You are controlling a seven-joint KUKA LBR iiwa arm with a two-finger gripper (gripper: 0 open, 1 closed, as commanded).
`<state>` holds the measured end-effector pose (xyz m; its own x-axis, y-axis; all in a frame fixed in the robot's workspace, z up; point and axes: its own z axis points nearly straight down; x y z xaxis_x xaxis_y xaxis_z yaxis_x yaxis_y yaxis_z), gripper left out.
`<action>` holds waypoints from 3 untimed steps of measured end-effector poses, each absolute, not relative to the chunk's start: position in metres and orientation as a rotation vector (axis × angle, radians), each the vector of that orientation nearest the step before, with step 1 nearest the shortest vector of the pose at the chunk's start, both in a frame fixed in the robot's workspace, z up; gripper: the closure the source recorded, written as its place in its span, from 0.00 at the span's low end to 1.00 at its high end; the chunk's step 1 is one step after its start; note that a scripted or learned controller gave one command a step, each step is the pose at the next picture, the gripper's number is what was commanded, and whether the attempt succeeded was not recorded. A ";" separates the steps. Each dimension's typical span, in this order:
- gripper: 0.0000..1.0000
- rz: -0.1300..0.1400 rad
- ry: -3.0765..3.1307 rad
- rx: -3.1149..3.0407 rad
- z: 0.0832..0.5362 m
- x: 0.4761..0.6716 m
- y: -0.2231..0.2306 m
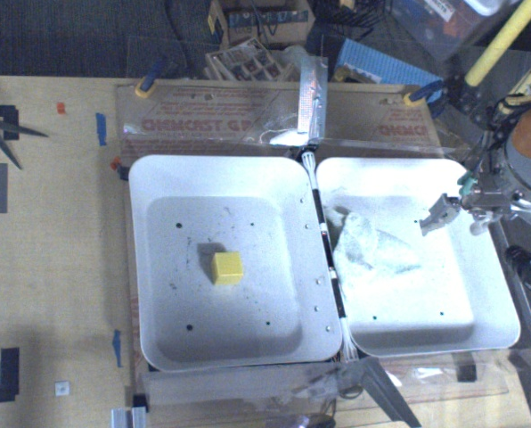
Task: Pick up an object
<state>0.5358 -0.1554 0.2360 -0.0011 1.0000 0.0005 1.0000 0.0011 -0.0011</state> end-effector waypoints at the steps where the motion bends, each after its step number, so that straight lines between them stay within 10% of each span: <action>1: 0.00 -0.013 -2.038 -2.401 0.089 0.505 -0.101; 2: 1.00 -0.019 -2.037 -2.407 0.100 0.506 -0.102; 3: 1.00 -0.002 -2.325 -2.117 0.184 0.482 -0.057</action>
<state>0.4820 -0.0570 0.1844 -0.0938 0.9956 -0.0013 0.9956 0.0938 0.0029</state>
